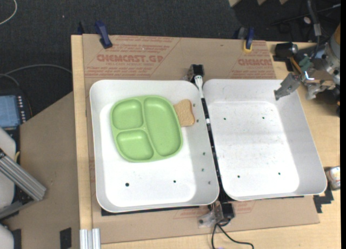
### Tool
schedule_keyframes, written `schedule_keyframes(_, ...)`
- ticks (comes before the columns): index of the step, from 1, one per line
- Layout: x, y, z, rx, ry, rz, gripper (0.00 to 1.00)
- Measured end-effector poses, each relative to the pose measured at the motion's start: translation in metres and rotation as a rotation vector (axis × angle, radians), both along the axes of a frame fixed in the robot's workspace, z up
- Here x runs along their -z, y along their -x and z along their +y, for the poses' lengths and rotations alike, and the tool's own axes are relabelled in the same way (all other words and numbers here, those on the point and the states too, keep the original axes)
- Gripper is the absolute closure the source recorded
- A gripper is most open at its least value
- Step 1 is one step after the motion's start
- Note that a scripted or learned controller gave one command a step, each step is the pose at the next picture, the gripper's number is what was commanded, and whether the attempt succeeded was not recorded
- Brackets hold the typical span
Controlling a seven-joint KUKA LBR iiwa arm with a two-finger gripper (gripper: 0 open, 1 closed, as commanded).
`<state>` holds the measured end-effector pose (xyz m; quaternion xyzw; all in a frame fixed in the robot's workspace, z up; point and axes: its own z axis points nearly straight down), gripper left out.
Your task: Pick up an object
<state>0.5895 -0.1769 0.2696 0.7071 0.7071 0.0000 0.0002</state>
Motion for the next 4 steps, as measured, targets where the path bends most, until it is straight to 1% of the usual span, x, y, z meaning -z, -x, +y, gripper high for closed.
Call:
schedule_keyframes(1,-0.179,0.037,0.029,-0.004,0.004,-0.019,0.0)
schedule_keyframes(2,-0.273,0.077,0.011,0.002,0.005,-0.013,0.0)
schedule_keyframes(3,-0.266,0.112,0.04,-0.002,-0.002,0.002,0.0)
schedule_keyframes(4,-0.277,0.11,0.038,-0.001,0.002,-0.004,1.0)
